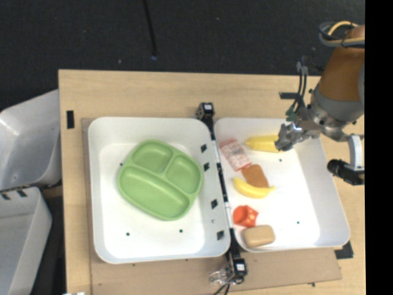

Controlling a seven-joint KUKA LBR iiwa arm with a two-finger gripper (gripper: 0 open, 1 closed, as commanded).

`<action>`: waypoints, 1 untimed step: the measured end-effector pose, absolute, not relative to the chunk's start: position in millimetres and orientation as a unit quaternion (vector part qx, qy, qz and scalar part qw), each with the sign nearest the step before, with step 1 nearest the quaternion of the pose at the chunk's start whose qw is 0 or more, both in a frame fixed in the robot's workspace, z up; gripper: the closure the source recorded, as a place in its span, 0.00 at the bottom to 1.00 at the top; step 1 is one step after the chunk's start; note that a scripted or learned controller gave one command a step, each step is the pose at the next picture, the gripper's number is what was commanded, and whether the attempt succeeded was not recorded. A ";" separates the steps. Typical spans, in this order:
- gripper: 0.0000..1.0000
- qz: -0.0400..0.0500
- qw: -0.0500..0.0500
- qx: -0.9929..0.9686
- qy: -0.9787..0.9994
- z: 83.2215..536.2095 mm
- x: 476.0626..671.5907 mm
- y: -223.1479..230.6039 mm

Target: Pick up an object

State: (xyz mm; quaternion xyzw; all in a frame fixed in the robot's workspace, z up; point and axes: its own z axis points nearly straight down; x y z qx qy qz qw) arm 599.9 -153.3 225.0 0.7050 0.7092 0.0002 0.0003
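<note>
Gripper [287,137] sits low at the yellow corn-like piece [261,143] near the right bin's [319,189] far edge, apparently lining up a grasp; jaws' state cannot be told.

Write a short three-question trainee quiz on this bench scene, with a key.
1. True or false: the green divided plate lies in the right bin.
2. Which item is the hand closest to? A) red piece B) yellow piece at the bin's far side C) tan block
3. Fill in: the brown piece lies against the ______.

Key: 1 false, it lies in the left bin. 2 B. 3 banana.
</note>
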 end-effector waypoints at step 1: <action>1.00 0.001 0.001 0.704 0.710 237.7 608.6 -104.8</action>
